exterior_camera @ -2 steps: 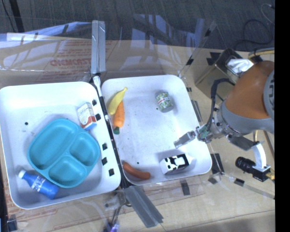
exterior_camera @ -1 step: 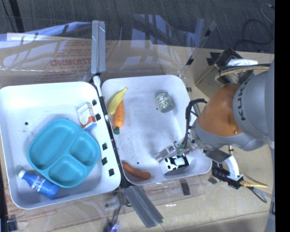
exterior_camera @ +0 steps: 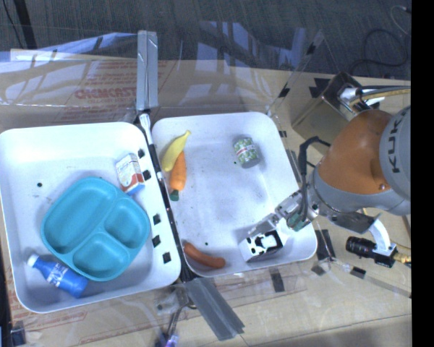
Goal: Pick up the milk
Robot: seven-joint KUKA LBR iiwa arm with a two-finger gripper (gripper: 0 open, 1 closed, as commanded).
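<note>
Milk carton (exterior_camera: 129,172) in L bin, tilted, top up-right

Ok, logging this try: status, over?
End effector low in right bin, near corner. Milk carton in left bin, beside blue tray. Bin walls between.

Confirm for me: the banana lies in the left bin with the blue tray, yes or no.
No. The banana lies in the right bin beside the carrot, while the blue tray sits in the left bin.
</note>
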